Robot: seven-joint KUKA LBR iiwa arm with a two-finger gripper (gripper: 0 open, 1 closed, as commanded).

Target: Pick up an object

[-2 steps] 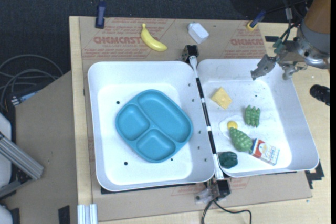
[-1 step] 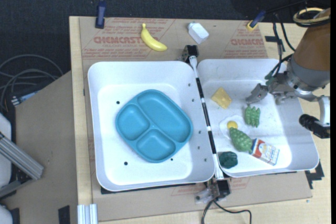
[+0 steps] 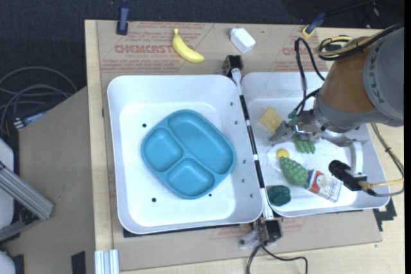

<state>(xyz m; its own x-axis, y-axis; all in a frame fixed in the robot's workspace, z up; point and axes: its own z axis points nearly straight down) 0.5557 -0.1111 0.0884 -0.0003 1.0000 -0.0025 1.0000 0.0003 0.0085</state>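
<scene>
Desk: I see a tan board-topped desk across the middle of the frame, carrying both bins.
Left bin: the shallow white plastic bin at centre-left holds a blue three-compartment plastic tray, lying flat, well apart from the gripper.
Right bin: the second shallow white plastic bin at centre-right holds the small items I could pick from.
Arm: the grey arm with its orange band enters from the right edge and hangs over the right bin.
Gripper: the metal two-finger gripper sits low in the right bin, pointing toward frame left. I cannot tell whether it is apart or together, and I see nothing between its tips.
Candidates: a yellow sponge-like block lies just beside the gripper tip, upper left of it; a small green ridged piece lies just under the wrist; a green bumpy pickle-shaped toy, a red-and-white tube and a dark green lump sit toward the bin's lower edge.
Outside the bins: a yellow plastic banana and a white block rest on the desk at the top.
Risk: I judge the items crowd together, so closing could nudge the yellow block aside or catch two pieces at once. The bin's dividing wall is near, and a descent too far left could strike it.
</scene>
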